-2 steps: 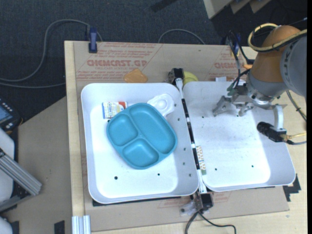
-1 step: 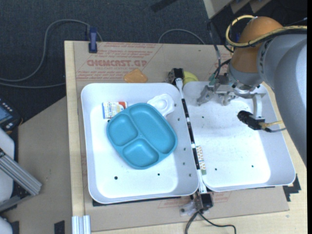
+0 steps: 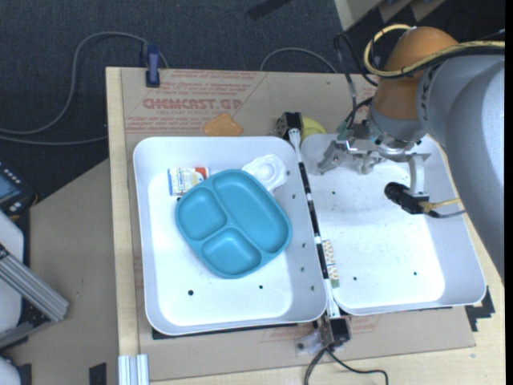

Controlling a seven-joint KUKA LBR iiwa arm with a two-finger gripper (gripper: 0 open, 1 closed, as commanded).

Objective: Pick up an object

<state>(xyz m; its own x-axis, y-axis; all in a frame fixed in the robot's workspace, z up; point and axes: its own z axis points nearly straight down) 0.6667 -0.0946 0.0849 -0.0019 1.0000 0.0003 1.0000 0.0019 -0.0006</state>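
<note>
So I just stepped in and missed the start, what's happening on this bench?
A grey robot arm reaches in over the right bin, its gripper low near that bin's far edge, with nothing seen in its grasp. The left bin holds a blue divided plate, a small carton and a white piece beside it.

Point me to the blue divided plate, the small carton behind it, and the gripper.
blue divided plate [image 3: 232, 223], camera view, on the ridge where its compartments meet.
small carton [image 3: 183, 179], camera view, on its visible top face at the plate's far edge.
gripper [image 3: 358, 157], camera view, over the right bin's far end.
</note>
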